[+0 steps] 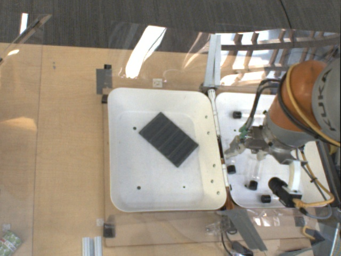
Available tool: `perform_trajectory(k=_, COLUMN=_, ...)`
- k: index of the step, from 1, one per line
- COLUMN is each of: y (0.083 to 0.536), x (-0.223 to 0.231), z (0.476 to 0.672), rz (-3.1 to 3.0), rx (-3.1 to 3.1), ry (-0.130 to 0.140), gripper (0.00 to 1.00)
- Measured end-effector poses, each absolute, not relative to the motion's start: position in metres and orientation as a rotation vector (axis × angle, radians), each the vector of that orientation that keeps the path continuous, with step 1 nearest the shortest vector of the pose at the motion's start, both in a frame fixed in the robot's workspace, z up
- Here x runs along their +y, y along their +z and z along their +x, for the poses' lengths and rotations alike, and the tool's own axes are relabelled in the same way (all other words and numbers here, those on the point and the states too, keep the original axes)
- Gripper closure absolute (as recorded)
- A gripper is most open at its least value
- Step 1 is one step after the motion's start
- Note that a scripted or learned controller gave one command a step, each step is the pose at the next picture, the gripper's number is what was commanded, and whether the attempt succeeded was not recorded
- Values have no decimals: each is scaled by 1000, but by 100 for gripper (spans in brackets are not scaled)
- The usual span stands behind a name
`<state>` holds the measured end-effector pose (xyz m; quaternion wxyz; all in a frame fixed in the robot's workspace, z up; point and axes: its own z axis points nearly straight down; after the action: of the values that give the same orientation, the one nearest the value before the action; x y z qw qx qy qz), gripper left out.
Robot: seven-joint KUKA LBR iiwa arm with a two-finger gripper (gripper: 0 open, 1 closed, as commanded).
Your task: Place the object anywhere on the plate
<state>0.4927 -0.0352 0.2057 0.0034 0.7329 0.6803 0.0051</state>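
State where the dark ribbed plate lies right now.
The dark ribbed plate lies turned diamond-wise near the middle of the left white bin, well left of the gripper.

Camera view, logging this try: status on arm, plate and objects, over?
Gripper low over right bin, among small black objects. Dark ribbed plate lies alone in left bin, nothing on it. Nothing blocking the path across.

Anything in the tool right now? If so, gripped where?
Cannot be told. The tool hangs over the right bin, its tip too unclear to show a hold. The dark ridged plate lies untouched in the left bin.
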Motion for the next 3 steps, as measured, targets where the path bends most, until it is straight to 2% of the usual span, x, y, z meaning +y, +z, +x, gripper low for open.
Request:
perform_trajectory(k=1, y=216, x=-34, z=495, rz=2290, rx=2138, ry=21, gripper=100)
perform_trajectory(k=2, y=202, x=58, z=489, rz=2194, rx=2247, ry=4, gripper=100)
perform_trajectory(k=3, y=184, x=85, z=488, rz=2124, rx=2314, ry=3, gripper=100)
